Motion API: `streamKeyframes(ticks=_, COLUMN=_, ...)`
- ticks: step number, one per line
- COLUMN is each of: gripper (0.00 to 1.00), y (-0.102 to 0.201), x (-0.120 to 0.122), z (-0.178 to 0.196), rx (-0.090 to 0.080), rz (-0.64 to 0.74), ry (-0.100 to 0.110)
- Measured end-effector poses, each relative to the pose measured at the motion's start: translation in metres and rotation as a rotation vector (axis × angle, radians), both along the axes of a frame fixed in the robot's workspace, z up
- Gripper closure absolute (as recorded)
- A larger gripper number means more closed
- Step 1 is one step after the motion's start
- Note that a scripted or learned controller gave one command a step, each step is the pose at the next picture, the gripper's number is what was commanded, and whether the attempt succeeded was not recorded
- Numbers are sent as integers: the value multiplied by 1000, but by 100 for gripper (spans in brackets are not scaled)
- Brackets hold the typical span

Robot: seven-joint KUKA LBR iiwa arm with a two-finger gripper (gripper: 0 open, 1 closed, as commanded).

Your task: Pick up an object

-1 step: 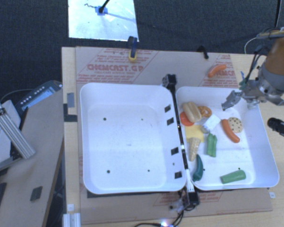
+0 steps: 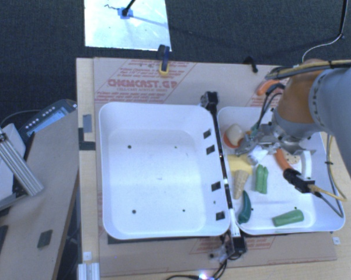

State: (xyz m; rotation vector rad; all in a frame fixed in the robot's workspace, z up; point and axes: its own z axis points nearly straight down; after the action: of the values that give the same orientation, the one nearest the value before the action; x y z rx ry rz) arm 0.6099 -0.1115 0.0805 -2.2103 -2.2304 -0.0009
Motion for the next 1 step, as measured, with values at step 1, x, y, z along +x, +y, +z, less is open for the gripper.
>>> streamKeyframes(ticks=1, gripper=0, y=14, x=54, z=5, rx=-15, rz=1, ry=34)
